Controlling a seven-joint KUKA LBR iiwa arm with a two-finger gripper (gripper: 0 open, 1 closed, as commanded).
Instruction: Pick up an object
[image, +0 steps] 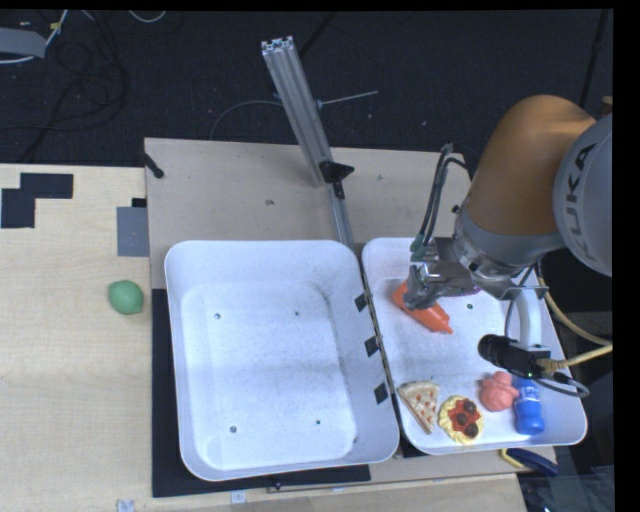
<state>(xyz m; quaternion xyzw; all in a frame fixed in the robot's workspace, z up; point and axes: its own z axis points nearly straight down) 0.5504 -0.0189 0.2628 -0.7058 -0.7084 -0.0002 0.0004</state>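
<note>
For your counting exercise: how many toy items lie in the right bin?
5, though the arm may hide more: orange carrot under the gripper, pizza slice, round pizza, pink lump, blue bottle.

Two white bins (265, 350) are borne side by side on the pale wooden desk (60, 400), and a green ball (126, 297) is seen lying left of them.

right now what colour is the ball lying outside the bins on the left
Green; the ball shows clearly in the camera view, on the bench left of the bins.
</note>
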